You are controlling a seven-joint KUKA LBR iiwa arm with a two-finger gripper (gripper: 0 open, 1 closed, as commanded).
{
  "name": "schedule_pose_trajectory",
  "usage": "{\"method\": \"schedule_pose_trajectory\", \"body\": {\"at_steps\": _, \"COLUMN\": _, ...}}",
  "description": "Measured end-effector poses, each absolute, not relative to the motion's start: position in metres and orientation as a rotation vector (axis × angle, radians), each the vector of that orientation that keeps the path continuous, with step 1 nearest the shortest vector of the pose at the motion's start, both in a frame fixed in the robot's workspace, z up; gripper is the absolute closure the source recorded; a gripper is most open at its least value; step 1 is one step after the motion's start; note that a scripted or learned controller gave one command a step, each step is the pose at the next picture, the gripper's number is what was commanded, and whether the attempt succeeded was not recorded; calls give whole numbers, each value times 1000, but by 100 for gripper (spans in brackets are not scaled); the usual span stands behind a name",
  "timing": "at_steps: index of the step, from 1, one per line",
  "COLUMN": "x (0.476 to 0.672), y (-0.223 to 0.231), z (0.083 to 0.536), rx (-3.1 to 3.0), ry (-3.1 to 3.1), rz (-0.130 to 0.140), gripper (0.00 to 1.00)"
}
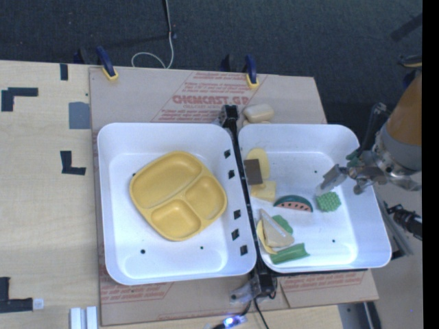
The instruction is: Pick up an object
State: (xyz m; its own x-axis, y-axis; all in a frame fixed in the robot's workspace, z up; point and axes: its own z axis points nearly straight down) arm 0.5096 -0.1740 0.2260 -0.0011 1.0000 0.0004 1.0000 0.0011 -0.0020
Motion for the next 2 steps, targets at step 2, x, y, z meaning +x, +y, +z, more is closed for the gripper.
{"method": "schedule_pose_trajectory", "body": {"at_steps": 2, "x": 570, "y": -106, "z": 85, "rx": -2217, "ry": -2228, "rz": -2, "gripper": 0}}
